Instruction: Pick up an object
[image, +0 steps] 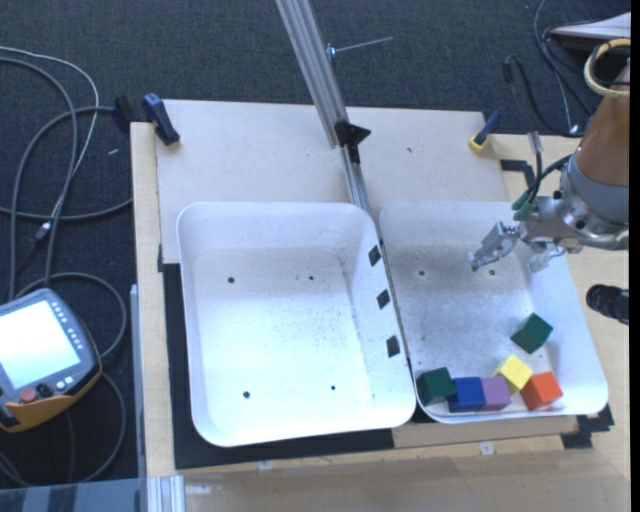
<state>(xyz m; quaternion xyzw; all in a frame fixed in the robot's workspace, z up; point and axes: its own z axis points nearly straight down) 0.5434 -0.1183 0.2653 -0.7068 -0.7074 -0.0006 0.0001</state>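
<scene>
Several small blocks lie along the near edge of the right bin (440, 300): a dark green cube (435, 384), a blue cube (466, 392), a purple cube (496, 392), a yellow cube (515, 371) and an orange cube (541, 390). Another dark green cube (531, 332) sits a little farther back, near the bin's right wall. My gripper (518, 250) hangs open over the far right part of this bin, well above and behind the blocks, with nothing between its fingers.
The left bin (270, 320) lies beside the right one, with a row of black clips (383, 298) on the shared wall. A metal post (320, 80) slants up from the bench behind the bins. A teach pendant (40, 350) lies at the far left on the floor.
</scene>
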